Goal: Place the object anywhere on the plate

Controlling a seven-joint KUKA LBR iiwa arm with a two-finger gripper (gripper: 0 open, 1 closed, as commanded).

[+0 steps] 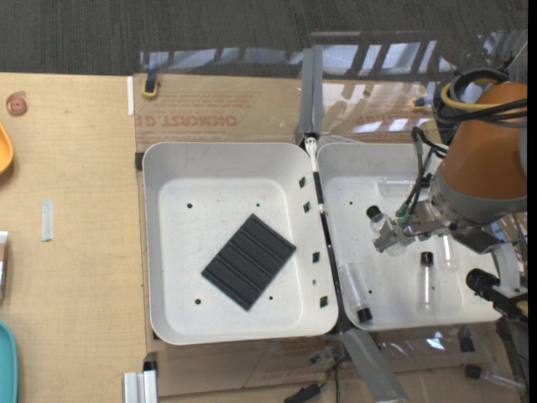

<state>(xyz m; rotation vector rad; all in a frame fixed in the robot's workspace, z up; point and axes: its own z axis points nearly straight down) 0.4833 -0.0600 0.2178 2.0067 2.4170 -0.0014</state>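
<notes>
Where the task's things lie: three small clear vials with black caps, all on the floor of the right bin [394, 162], none on the plate.
Near vial [353, 285]: lies along the right bin's left wall, cap toward the front edge.
Middle vial [427, 282]: lies further right, cap toward the back, apart from the near vial.
Small vial [374, 217]: sits just beside the gripper's tip, on its left; whether they touch is unclear.
Gripper [393, 235]: low over the middle of the right bin, pointing left; whether it is spread or pressed together cannot be told, and nothing can be seen held in it.
Arm [491, 141]: grey with an orange band, coming in from the right, with black and yellow cables looped above it.
Plate [249, 260]: dark ribbed rectangle, lying flat and turned at an angle near the middle of the left bin [168, 170], well apart from the vials.
Bins: white, shallow, side by side, their inner walls touching.
Underneath: brown cardboard [218, 112] beneath both bins, pale wooden bench [75, 292] to the left.
</notes>
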